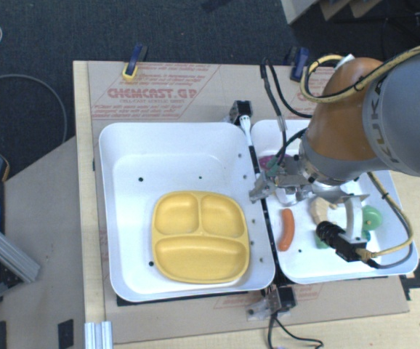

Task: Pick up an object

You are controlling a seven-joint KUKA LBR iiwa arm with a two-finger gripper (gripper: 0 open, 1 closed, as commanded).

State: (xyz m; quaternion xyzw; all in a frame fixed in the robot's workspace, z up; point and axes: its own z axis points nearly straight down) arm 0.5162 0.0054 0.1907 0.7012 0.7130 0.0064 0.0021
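Over the right bin (406,264), gripper (286,184) hanging near the orange sausage (287,230); nothing visibly grasped, jaw state impossible to tell; pick not yet done

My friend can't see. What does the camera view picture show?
A grey and orange robot arm reaches over the right white bin, where an orange hot dog toy and a green toy lie. The left white bin holds a yellow divided plate.

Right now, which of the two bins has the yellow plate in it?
The left bin: the yellow divided plate lies on its floor. The right bin, where the arm is working, holds an orange sausage-shaped piece instead.
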